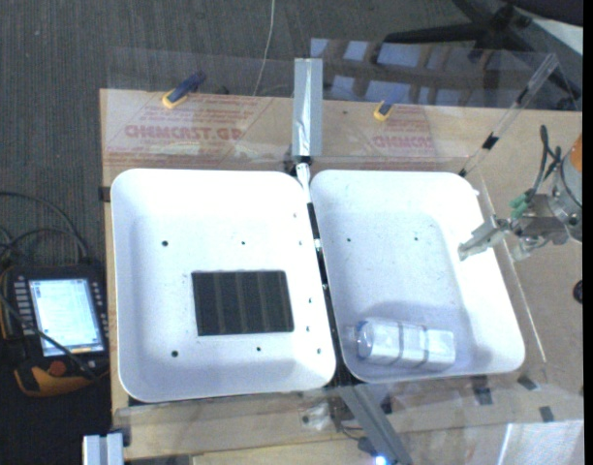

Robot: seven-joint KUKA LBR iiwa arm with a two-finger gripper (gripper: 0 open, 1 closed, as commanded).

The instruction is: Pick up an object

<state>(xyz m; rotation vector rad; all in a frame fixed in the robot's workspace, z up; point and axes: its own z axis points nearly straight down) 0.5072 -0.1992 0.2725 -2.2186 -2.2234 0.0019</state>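
Note:
A silvery, clear-wrapped can or bottle (403, 343) lies on its side at the front of the right bin (393, 221). A dark ribbed rectangular pad (242, 302) lies flat in the middle of the left bin (180, 201). My gripper (479, 241) hangs over the right rim of the right bin, well behind and to the right of the silvery can. Nothing shows in the gripper.
A grey post (307, 105) stands behind the seam between the bins. A clear panel (514, 114) leans at the back right. A handheld pendant with a screen (59, 320) and cables lies on the floor to the left.

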